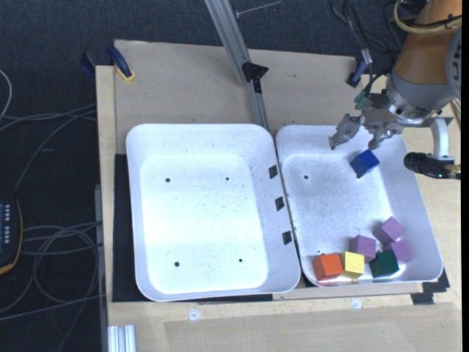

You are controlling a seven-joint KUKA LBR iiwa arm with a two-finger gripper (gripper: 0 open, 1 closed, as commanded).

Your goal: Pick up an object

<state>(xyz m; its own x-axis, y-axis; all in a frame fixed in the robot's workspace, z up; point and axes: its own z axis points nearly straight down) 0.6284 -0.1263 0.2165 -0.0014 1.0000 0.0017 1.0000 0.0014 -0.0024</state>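
Upper right of the frame: the gripper [360,135] is hanging with fingers spread. A blue block [364,163] is lying just below, unheld.

Both white bins [198,141] look like smooth plastic with a faint sheen, lightly speckled with dark flecks. The counter [183,61] under them is pale, matt wood, plywood by the look of it. The floor [51,20] at upper left reads as dark, rough carpet. The slanted pole [233,35] near top centre is dull brushed metal. The blue block [364,163] looks matt, maybe foam.
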